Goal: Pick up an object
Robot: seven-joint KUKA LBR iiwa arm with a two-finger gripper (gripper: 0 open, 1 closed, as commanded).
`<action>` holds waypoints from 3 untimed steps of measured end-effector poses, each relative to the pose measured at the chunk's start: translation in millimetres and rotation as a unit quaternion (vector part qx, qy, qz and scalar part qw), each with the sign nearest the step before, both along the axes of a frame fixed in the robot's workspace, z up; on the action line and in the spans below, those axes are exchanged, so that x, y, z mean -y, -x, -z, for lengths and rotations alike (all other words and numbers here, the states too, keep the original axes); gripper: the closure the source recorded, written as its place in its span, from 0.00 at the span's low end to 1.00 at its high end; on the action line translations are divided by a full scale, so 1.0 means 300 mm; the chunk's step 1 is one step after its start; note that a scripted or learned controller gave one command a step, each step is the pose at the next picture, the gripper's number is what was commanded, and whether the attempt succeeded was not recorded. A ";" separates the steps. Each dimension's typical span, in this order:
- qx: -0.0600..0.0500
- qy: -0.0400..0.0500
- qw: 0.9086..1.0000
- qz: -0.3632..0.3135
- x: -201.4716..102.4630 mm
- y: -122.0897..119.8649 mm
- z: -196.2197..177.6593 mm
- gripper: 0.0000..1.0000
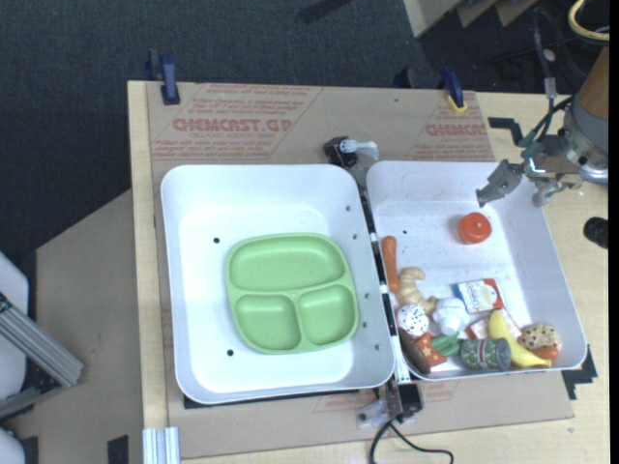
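My gripper (523, 188) hangs over the back right corner of the right bin (426, 193); its two grey fingers are spread open and hold nothing. A round red tomato (474, 227) lies just in front of and left of the fingers, apart from them. Along the bin's left wall lies an orange carrot (389, 256). The front of the bin holds a heap: a beige knobbly piece (412, 282), a spotted white die (413, 320), a white ball (450, 309), a small carton (479, 295), a yellow banana (510, 344), a green can (484, 354) and a brown spotted lump (540, 337).
In the left bin (193, 201) rests a green divided plate (290, 291). A small black and white fitting (350, 149) sits at the back between the bins. Blue clamps (169, 77) pin the brown board. The bare floor of the right bin lies behind the tomato.
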State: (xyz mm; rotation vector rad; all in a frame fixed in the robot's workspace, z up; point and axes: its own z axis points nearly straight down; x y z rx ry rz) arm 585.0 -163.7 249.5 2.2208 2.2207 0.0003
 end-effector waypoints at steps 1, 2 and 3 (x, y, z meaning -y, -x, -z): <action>-0.002 -0.001 1.000 0.000 0.031 -0.089 0.430 0.00; 0.003 0.001 1.000 -0.002 -0.020 -0.246 0.277 0.00; -0.001 0.000 1.000 0.000 -0.011 -0.194 0.274 0.00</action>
